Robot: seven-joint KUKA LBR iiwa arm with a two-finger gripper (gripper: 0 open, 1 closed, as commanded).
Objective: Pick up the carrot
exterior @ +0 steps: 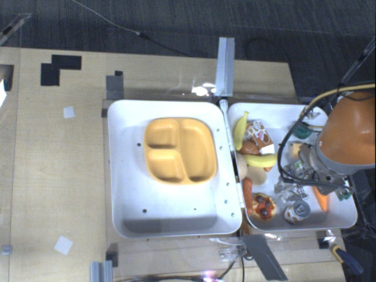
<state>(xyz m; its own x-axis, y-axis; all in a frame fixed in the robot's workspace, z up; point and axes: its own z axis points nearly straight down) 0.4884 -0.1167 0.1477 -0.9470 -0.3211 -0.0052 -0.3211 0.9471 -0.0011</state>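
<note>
The carrot [321, 200] is a short orange piece lying near the front right of the right bin [346, 221], partly hidden under the arm's wrist. My gripper [293, 191] hangs low over that bin, just left of the carrot, in a tangle of cables and metal parts. The carrot lies beside the gripper rather than within it. The arm's big orange band [350, 129] blocks the back right part of the bin.
The right bin also holds two bananas [240, 130], a brown-and-white snack [257, 135], a red sausage [247, 188], a red-and-yellow food piece [262, 207] and a round silver item [297, 211]. A yellow divided plate [179, 150] sits in the left bin [126, 175].
</note>
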